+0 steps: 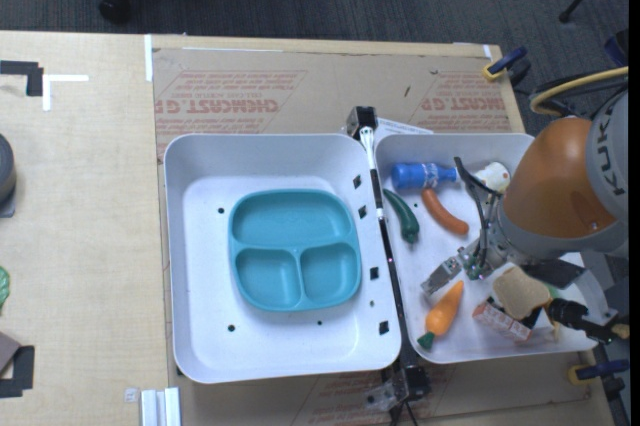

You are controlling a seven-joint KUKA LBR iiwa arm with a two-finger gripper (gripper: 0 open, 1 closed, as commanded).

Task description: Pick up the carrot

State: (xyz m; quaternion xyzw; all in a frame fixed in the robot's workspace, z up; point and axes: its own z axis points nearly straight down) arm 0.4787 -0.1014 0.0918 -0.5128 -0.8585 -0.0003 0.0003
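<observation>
Orange showed twice in the right bin: one carrot lying near the front left corner, its tip pointing up toward the arm, and one sausage further back, reddish-orange and slanted. I counted two white bins on the worktop, side by side and touching along their inner rims. The left bin carried a single teal plate with three compartments, nothing in any of them.

In the right bin I also counted one blue bottle near the back wall, one dark green pepper just left of the sausage, one white object at the back that I could not identify, one tan piece like bread and one clear wrapped packet beside it at the front.

One arm reached in from the right, its orange band over the bin. The tool sat low, just above the carrot's tip and very near it; whether it touched I could not make out. Whether the tool was spread or pressed together I could not tell. The carrot lay on the bin floor, not between anything.
</observation>
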